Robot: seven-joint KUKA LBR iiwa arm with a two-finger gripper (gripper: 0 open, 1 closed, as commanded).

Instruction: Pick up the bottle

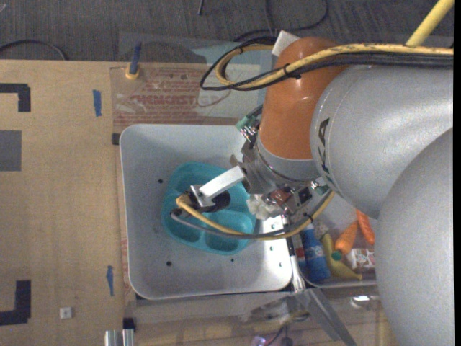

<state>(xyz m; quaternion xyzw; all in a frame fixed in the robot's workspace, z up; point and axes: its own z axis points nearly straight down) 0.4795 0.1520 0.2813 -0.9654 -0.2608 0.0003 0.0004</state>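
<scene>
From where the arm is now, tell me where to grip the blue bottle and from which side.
Grip the blue bottle across its narrow body, coming straight down. It lies flat in the right bin, with the banana close alongside, so a sideways approach looks blocked.

A shallow white plastic bin [144,215] sits mid-frame and holds a teal plastic divided tray [189,182]. At lower right lie an orange carrot [346,236] and a yellow banana-shaped toy [338,262]. Blue tape strips [97,103] mark the tan wooden bench [57,193].
</scene>
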